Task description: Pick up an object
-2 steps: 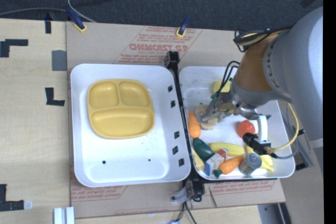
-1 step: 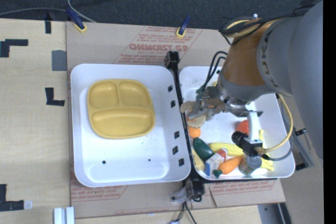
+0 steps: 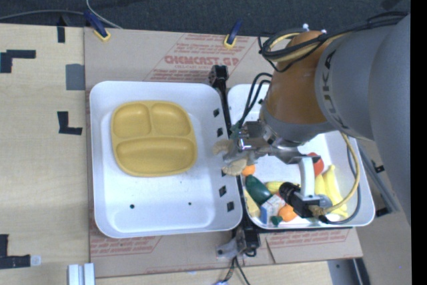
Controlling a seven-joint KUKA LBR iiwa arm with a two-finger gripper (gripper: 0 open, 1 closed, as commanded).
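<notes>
Cardboard (image 3: 193, 57) covers the bench and carries everything else. Largest on it is the grey arm (image 3: 373, 90), reaching over the right bin (image 3: 335, 145), its orange band (image 3: 297, 97) hanging above that bin's edge next to the left bin (image 3: 167, 207). The left bin holds one big item, a yellow divided plate (image 3: 153, 137), lying flat toward its back-left corner and well apart from the other things. The gripper (image 3: 237, 153) sits low over the shared edge between the two bins, about midway along it. Whether the claw is released or clenched cannot be told, and a tan scrap (image 3: 231, 168) just beside it is too unclear to name. The likely targets are smaller and crowd the right bin's front edge, the one lowest in the view. A yellow piece (image 3: 331, 185) lies toward the front-right corner. A green piece (image 3: 257, 189) lies close to the front corner by the shared edge. Next to the green piece are a blue-and-white box (image 3: 269, 211) and an orange piece (image 3: 287, 213), with a small red piece (image 3: 315, 162) farther back. The green piece is nearest the gripper and seems the sensible pick. It looks like moulded toy food, so probably light, stiff and smooth, and liable to slip or skate aside if pinched off-centre. Taking it across the middle of its narrow body should hold best. Its neighbours touch or nearly touch it, so there is little room to come down beside it.
</notes>
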